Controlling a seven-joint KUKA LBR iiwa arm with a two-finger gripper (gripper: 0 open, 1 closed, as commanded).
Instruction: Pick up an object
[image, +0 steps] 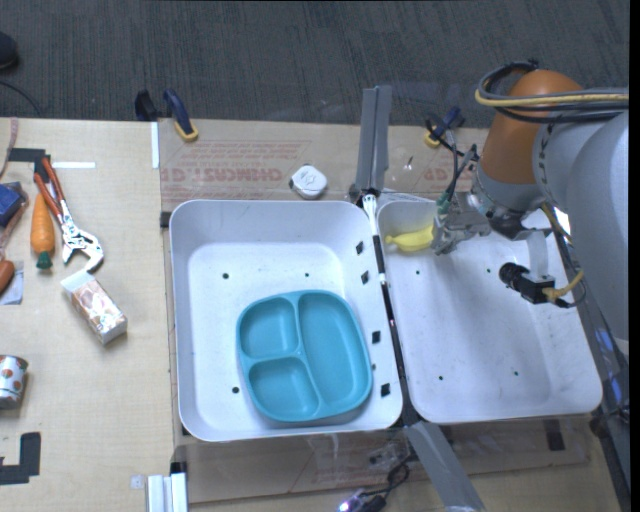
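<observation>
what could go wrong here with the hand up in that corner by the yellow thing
1. The yellow object lies tight in the right bin's far-left corner, against the wall; the hand may strike the wall or push the object aside instead of gripping it.
2. A cable hangs near the hand and might snag on the bin rim.
3. The object looks small and low, so a grasp could slip off.
</observation>
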